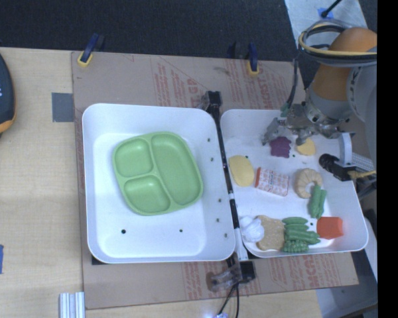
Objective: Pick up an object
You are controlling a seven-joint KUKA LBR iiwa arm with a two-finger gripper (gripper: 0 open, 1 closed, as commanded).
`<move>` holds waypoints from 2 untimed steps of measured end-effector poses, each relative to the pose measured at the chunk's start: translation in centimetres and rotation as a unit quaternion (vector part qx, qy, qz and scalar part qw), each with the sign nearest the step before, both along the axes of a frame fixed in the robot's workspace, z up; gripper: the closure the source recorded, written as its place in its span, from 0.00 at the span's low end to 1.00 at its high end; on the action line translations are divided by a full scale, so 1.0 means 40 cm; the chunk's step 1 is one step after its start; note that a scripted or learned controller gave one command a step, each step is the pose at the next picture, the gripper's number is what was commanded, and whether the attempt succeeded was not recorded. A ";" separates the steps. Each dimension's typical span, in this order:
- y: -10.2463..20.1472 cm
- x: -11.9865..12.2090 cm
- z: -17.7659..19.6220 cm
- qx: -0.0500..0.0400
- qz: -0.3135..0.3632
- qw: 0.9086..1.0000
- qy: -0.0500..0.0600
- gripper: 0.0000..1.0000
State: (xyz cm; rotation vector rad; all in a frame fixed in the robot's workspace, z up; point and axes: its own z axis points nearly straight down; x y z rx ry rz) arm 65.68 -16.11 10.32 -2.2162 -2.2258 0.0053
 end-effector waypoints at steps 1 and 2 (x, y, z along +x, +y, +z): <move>-0.002 0.001 0.028 -0.001 0.000 1.000 -0.001 1.00; -0.002 0.001 0.027 -0.001 0.001 1.000 0.000 0.00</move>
